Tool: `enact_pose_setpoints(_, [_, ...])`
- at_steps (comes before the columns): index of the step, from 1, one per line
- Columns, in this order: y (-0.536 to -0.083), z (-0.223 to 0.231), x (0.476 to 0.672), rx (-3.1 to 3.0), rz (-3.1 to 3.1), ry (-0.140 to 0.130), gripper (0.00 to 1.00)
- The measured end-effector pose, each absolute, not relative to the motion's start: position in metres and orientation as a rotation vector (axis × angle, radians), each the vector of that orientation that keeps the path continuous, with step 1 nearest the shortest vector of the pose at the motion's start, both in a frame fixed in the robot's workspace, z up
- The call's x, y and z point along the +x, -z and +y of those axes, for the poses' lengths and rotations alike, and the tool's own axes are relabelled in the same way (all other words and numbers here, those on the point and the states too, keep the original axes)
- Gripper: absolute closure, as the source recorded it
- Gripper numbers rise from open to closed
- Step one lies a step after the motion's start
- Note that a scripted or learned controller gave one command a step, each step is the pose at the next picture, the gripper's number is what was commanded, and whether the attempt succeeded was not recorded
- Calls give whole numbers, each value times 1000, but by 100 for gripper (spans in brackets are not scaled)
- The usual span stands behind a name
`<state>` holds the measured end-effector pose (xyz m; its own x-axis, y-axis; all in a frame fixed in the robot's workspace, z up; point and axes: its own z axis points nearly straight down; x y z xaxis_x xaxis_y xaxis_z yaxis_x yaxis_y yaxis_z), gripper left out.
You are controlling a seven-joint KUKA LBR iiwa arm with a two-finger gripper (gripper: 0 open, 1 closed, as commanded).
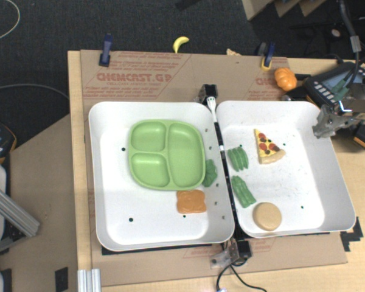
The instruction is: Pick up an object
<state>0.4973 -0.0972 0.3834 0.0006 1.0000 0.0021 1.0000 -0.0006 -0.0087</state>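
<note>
- left bin [109, 181]: green divided plate [167, 154] well left of the gripper; a green piece [210, 173] tucked at its right edge; toast-coloured slice [190, 202] just below the plate.
- right bin [328, 181]: two green bean pods [238, 157] [243, 191] near its left wall; pizza slice [267, 146] left of the gripper, apart from it; round tan biscuit [267, 216] below-left.
- gripper [331, 123]: at the right bin's upper right rim, nothing seen in it; open or closed, cannot tell.

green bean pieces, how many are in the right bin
2: one green bean piece left of the pizza slice, another below it near the round cookie. A green piece lies in the left bin.
</note>
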Motion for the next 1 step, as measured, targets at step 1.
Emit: enact_pose_setpoints(1, [-545, -99, 514, -2233, -2237, 21, 100])
